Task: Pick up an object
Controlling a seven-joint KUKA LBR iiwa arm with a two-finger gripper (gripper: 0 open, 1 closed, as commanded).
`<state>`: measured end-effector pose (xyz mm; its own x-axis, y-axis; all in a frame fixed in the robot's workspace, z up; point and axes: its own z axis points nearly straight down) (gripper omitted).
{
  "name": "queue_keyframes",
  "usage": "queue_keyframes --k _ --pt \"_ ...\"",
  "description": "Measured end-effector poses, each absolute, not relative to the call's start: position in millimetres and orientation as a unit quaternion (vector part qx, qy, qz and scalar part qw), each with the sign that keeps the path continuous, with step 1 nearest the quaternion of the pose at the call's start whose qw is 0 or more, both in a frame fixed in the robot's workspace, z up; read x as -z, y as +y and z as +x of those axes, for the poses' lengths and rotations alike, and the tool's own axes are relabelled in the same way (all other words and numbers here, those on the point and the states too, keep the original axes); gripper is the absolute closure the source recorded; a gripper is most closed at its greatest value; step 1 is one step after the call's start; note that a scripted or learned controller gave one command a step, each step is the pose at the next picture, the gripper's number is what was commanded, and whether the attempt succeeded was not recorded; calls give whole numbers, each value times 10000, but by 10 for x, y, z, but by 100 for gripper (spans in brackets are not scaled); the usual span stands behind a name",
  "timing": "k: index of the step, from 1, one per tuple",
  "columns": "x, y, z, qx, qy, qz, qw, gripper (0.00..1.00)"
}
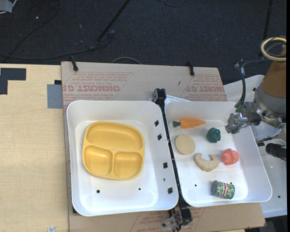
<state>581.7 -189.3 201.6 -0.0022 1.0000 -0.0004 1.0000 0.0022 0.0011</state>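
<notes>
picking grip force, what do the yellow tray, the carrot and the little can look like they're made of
Yellow tray: looks like hard moulded plastic, smooth with a soft sheen and rounded compartments.
Carrot: probably toy plastic or rubber, evenly orange and matte, with a green stub.
Can: small cylinder with a green, white and red label; metal or plastic cannot be told at this size.

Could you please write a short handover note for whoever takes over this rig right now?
Gripper: at the right bin's upper right rim, with nothing seen between its fingers; whether it is open or shut cannot be told.
Right bin: carrot at the top, dark green piece nearest the gripper, round beige disc, curved tan piece, red piece, small can on its side near the front.
Left bin: yellow divided plate.
Done: nothing lifted.
Left: choose an object, grasp it, raise it.
</notes>
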Motion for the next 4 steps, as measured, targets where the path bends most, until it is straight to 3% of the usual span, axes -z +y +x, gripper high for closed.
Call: queue_keyframes --k 1,4 --pt "-2321 -1899 5823 2 7080 7062 -1 100" --pt "-2185 -191 5599 16 7088 7054 -33 100"
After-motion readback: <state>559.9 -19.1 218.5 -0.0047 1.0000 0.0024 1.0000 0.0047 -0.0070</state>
